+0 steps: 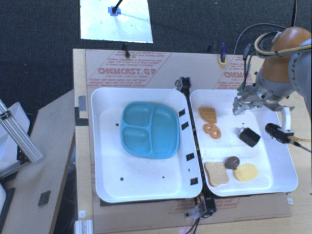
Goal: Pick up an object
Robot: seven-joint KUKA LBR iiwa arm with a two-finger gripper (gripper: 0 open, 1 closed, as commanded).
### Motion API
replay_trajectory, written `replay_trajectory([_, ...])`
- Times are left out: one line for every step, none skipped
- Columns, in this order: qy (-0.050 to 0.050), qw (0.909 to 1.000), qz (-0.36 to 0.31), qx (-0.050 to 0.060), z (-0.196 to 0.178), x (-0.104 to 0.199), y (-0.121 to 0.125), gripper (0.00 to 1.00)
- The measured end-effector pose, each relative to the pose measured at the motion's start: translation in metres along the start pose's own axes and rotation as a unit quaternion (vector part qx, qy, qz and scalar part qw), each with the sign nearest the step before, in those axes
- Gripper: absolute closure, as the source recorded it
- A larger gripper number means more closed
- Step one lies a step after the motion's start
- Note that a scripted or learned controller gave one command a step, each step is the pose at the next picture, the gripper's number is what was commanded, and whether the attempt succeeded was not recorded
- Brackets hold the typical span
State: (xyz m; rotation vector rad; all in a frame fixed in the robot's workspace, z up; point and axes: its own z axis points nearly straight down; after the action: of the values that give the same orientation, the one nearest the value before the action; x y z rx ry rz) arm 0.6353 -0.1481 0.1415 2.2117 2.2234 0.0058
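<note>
Nearest camera, right bin (287, 179): toast slice (216, 173), brown disc (232, 162), yellow round (245, 172). Farther: black block (249, 137), pretzel (211, 130), waffle (208, 114). Likely light, rigid toys; block offers flat sides. Claw (240, 106) hovers far end, nothing between fingers; grip state unclear.

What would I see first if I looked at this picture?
The big blue plate with three sections, alone in the left bin. Next, the pretend food in the right bin: a pretzel, a toast slice, a yellow round piece. The arm's claw hangs over that bin's far end.
</note>
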Motion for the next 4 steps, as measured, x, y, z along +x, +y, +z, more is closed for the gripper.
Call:
replay_trajectory([0.0, 1.0, -0.001, -0.001, -0.065, -0.002, 0.0, 1.0])
replay_trajectory([0.0, 1.0, -0.001, 0.0, -0.111, 0.003, 0.002, 1.0])
replay_trajectory([0.001, 1.0, -0.002, 0.002, -0.112, 0.052, -0.006, 1.0])
replay_trajectory([0.002, 1.0, -0.003, 0.002, -0.114, 0.112, -0.008, 1.0])
